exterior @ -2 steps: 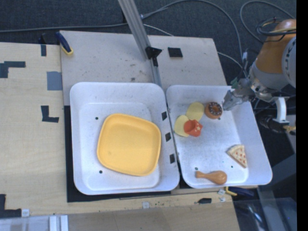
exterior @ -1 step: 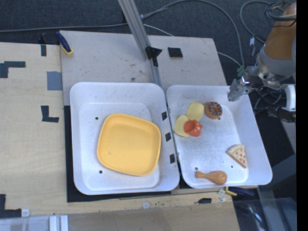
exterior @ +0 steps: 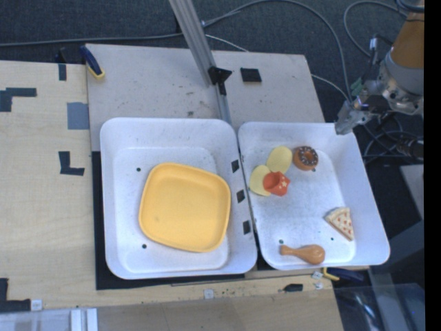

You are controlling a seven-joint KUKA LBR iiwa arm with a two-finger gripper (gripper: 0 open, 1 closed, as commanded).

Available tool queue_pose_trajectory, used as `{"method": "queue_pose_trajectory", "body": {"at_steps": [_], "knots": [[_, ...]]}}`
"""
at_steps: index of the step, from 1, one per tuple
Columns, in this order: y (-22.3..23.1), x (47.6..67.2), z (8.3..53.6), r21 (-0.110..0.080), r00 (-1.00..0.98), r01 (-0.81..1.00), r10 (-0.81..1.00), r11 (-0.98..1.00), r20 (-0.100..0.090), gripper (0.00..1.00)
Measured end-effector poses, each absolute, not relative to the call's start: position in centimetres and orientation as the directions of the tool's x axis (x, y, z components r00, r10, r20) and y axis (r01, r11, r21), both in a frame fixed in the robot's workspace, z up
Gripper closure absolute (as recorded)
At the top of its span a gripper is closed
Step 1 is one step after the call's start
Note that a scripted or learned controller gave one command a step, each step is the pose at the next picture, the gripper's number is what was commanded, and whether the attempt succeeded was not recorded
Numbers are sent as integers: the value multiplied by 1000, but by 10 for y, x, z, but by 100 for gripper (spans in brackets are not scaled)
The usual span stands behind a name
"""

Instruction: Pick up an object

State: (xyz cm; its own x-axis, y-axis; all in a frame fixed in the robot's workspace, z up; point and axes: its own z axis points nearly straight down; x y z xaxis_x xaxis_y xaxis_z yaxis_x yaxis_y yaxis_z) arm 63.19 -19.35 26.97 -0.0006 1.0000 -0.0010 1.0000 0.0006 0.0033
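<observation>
In the right bin (exterior: 365, 205) lie a yellow pear-shaped piece (exterior: 270, 169) with a red strawberry (exterior: 277, 183) on it, a chocolate donut (exterior: 304, 158), a pizza slice (exterior: 340, 222) and a chicken drumstick (exterior: 303, 253). The left bin (exterior: 117, 185) holds a yellow plate (exterior: 185, 206). The hand (exterior: 346, 122) hangs just beyond the right bin's far right corner; its state cannot be told.

Plate (exterior: 185, 207) in left bin (exterior: 110, 185); food pieces (exterior: 275, 183) in right bin (exterior: 368, 219).

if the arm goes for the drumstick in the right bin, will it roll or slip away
The toy drumstick looks like smooth, rigid plastic, so it may slip under a loose pinch. Its rounded body would probably roll or pivot if nudged. It lies near the right bin's front rim, which could crowd the end effector.
</observation>
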Motion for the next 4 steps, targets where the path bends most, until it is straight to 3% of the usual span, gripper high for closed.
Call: {"method": "queue_pose_trajectory", "body": {"at_steps": [4], "knots": [[17, 651, 257, -1, -5, 1000, 1000, 5, 1, 100]]}}
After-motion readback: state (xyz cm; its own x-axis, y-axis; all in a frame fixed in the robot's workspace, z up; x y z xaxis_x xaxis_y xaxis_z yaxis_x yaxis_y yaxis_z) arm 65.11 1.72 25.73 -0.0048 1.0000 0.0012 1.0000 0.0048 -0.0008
